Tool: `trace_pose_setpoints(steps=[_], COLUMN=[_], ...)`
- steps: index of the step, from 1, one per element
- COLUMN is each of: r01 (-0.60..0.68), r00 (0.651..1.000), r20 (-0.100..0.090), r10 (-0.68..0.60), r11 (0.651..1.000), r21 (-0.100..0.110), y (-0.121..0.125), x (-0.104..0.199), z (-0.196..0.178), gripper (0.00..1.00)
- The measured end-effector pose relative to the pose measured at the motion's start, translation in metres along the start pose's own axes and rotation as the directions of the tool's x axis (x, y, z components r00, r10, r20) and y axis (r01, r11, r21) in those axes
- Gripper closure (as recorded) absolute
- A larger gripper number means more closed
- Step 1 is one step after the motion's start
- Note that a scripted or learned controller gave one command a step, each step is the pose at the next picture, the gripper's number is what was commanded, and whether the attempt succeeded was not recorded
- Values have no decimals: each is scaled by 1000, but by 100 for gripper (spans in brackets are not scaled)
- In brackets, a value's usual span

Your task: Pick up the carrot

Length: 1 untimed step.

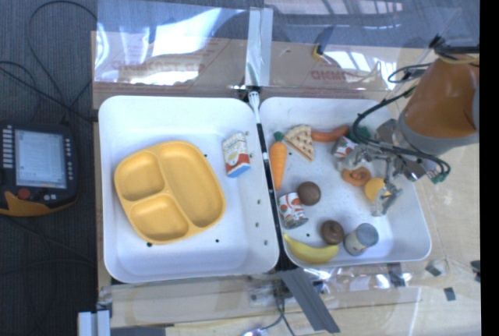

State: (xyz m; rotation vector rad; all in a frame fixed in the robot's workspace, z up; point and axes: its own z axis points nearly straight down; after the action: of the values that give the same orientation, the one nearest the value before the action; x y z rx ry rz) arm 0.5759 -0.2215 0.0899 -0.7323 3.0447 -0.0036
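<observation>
Carrot (277, 160) in right bin (405, 249); plate (168, 190) left.

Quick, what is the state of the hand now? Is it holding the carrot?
Hand: over the right bin; open or closed cannot be told. The carrot lies apart from it by the bin's left wall, so it is not held.

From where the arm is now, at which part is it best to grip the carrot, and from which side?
Probably at the middle of the orange body of the carrot, coming down from above. It lies flat, lengthwise along the right bin's left wall, green top toward the far end. So the fingers should close across its narrow width, though the wall side leaves little room. The cracker lies close beside its top.
</observation>
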Motion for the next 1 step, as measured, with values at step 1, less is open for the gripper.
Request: trace_pose_setpoints(steps=[1], r01=[282], r00=[959], r20=[3], r10=[-282], r11=[959], r21=[6], y=[7], x=[13], z=[-1], gripper=[0])
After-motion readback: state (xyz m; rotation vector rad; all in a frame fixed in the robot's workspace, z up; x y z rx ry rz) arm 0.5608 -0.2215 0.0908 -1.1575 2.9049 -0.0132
